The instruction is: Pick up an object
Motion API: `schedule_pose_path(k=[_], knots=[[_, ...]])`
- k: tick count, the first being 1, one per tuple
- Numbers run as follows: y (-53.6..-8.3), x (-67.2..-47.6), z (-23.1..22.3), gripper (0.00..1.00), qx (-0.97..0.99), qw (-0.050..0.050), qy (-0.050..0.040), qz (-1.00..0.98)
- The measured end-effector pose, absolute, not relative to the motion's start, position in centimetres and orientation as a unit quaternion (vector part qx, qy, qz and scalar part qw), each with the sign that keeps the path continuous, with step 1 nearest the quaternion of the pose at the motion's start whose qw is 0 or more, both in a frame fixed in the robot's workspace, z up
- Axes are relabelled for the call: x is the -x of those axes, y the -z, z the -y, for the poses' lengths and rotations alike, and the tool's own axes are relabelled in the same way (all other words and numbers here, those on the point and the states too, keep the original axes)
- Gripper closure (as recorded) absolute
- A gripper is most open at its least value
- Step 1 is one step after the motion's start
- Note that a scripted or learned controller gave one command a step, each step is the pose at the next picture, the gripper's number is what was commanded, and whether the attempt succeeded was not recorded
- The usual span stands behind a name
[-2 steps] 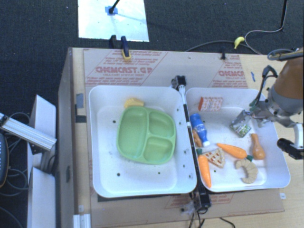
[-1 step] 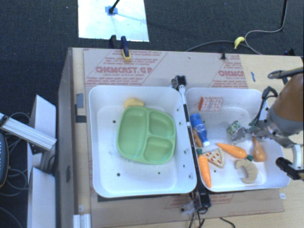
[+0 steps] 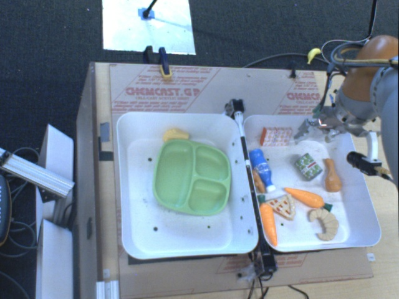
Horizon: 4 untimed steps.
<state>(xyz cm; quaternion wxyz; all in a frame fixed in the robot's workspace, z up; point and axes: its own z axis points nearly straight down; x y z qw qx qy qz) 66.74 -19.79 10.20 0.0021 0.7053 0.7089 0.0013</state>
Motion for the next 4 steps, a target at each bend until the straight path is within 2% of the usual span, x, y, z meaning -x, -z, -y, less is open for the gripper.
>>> schedule_pose_path(k=[1, 2, 3, 4], knots=[[-8.4, -61.4, 16.0, 0.00, -0.706, 0.000, -0.0003, -0.708], [-9.5, -61.5, 16.1, 1.00, -0.706, 0.002, -0.0011, -0.708], [-16.5, -64.5, 9.5, 1.00, -0.705, 0.002, -0.0024, -0.709], [-22.4, -62.1, 2.8, 1.00, -0.705, 0.001, -0.0018, -0.709]])
